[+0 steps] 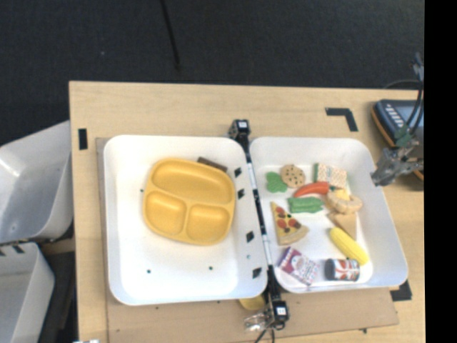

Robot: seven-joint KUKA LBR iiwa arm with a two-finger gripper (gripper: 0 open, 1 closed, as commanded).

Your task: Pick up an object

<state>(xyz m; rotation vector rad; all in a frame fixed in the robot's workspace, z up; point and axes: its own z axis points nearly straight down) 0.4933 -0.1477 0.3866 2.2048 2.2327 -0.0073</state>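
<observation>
Lighting even and diffuse from overhead, no single obvious source. White bins (178,281) run bright, close to blown out, surface detail mostly gone. Yellow tray (189,201) shows soft sheen on its raised rims, no hard glare. Shadows faint and short, mainly under tray edge and along the bin divider. Floor at top of frame is dark, low detail. Overall soft and low-res: small items at right of frame are mushy, labels unreadable. Desk (143,106) edges look straight, no obvious distortion.
</observation>
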